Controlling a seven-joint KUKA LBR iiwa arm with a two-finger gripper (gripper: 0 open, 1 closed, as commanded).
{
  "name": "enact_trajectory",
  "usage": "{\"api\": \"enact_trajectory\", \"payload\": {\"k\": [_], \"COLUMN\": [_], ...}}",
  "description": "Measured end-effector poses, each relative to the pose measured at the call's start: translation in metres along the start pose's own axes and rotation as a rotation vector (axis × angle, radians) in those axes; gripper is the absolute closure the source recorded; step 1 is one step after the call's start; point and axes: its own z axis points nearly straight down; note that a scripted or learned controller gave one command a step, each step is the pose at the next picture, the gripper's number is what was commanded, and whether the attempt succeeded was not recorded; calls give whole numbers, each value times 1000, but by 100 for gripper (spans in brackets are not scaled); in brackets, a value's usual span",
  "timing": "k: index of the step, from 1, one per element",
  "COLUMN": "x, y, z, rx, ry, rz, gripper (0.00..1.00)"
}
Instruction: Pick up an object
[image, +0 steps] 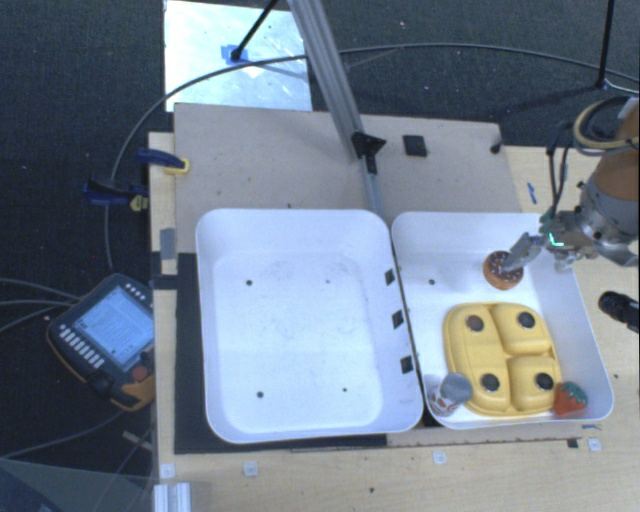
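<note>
**Desk:** What does the frame show at the tool?

**Operator:** I have the gripper (519, 252) low over the right bin (440, 240), near its far right corner, its tip at the small brown doughnut-like piece (502, 270). I cannot tell how wide it stands, or whether it grips anything.

**Desk:** And the rest?

**Operator:** Just nearer the front, the yellow four-pocket tray (500, 357) fills the middle. A grey-capped piece (450, 390) lies at the front left corner, a red strawberry-like toy (571, 398) at the front right (tucked against the wall). I judge the doughnut the easiest target, since it sits apart. The left bin (215, 300) adjoins.
</note>
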Motion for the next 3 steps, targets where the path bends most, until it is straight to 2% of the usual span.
{"api": "enact_trajectory", "payload": {"k": [1, 2, 3], "x": [0, -9, -9], "y": [0, 3, 7], "z": [0, 56, 84], "rx": [-1, 3, -13], "ry": [0, 0, -3], "rz": [0, 3, 1], "gripper": [0, 0, 0]}}
